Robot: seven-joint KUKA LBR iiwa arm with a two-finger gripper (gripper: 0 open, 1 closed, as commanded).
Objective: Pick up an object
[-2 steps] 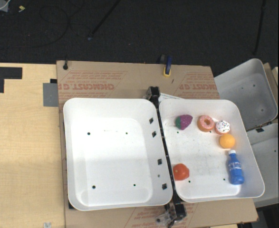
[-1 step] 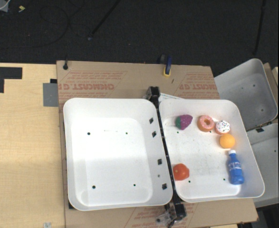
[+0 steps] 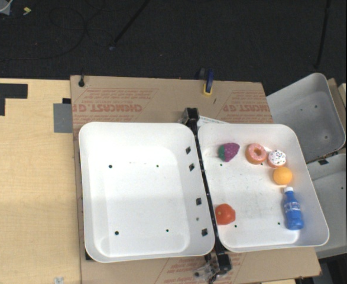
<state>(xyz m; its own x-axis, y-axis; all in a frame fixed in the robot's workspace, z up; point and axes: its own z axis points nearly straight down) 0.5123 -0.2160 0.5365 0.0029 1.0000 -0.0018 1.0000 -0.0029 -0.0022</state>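
Two white bins lying side by side on a cardboard sheet (image 3: 161, 99), touching along a seam with small black clips running down it. Left bin (image 3: 138, 194) showing bare white floor with a few dark dots. Right bin (image 3: 256, 212) holding six small things, all resting apart from the seam except one. Grey tray (image 3: 306, 114) leaning beyond the right bin's far corner.

Blue bottle (image 3: 292, 210) with a white cap lying near the right wall, pointing cap-first toward the far side. Red lump (image 3: 224, 214) sitting close to the seam in the near half, well apart from the bottle. Magenta-and-green piece (image 3: 228, 152) resting in the far half, near the seam. Pink donut (image 3: 256, 153) lying flat just beside it, toward the right wall. Orange ball (image 3: 282, 176) sitting between the bottle's cap and a white sprinkled donut (image 3: 277, 158), touching or nearly touching the latter. White donut in turn lying just beside the pink one.

Small blue-and-yellow clamp (image 3: 207, 81) gripping the cardboard's far edge.
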